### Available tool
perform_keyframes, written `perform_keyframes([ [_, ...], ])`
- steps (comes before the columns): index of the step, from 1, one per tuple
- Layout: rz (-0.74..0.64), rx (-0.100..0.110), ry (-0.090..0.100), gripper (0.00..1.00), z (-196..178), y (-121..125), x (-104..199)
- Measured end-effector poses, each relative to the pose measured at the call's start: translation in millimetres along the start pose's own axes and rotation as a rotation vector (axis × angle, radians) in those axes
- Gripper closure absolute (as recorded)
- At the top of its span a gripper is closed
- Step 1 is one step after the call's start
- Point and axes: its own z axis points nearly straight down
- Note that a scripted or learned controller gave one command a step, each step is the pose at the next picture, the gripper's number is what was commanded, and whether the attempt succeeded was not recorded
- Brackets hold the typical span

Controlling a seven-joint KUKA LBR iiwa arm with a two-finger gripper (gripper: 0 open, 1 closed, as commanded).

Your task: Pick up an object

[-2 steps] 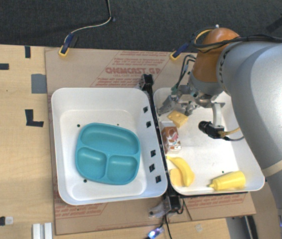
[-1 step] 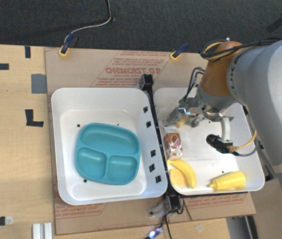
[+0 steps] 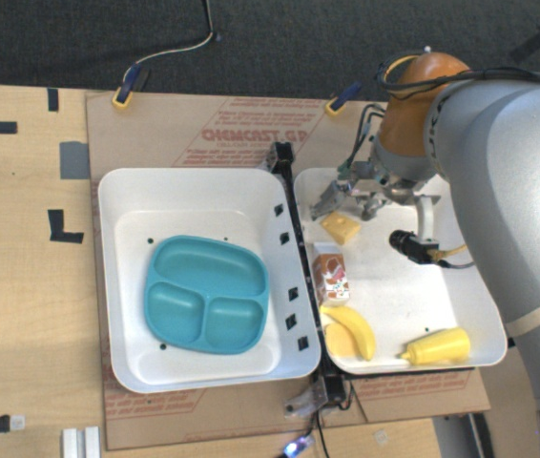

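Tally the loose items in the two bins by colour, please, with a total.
Yellow: 3, namely the banana, the bottle and the pale block below the gripper
Teal: 1, the divided plate in the left bin
Red and white: 1, the small packet in the right bin
Total: 5

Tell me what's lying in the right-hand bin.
Right bin: pale yellow block just under the claw, small red-brown packet, banana, yellow bottle. The arm hides the far corner.
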Motion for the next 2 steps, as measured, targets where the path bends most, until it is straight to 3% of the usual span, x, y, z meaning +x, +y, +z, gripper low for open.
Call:
perform_keyframes([
  [1, 0.002, 0.005, 0.0, 0.0, -0.2, -33.8, 15.6],
  [2, 0.002, 0.004, 0.0, 1.0, -9.9, -32.9, 15.4],
])
